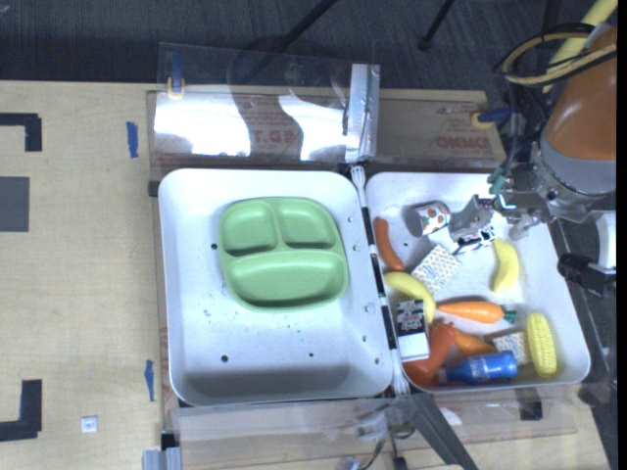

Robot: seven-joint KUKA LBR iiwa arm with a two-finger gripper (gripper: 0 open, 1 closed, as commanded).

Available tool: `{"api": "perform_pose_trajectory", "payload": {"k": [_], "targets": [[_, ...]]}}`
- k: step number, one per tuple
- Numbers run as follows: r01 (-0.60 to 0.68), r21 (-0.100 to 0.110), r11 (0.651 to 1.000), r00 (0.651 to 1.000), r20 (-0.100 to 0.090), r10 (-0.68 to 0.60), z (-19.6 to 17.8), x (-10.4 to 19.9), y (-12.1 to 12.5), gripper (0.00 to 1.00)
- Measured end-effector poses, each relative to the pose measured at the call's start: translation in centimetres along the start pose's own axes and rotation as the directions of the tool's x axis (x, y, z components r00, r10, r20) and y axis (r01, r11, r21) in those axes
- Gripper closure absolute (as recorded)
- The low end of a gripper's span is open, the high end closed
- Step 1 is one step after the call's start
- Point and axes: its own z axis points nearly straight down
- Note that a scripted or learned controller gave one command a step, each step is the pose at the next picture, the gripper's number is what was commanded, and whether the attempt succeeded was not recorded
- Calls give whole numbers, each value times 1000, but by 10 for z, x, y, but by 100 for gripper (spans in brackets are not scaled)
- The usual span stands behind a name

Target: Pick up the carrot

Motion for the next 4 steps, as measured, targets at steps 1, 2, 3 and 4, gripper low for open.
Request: {"api": "perform_pose_trajectory", "payload": {"k": [1, 2, 3, 4], "targets": [[-128, -4, 992, 992, 1, 128, -16, -33, -19, 0], [-66, -1, 998, 998, 1, 66, 83, -61, -67, 0], [215, -26, 976, 976, 17, -215, 153, -54, -65, 0], [212, -35, 977, 977, 27, -212, 140, -57, -62, 100]]}}
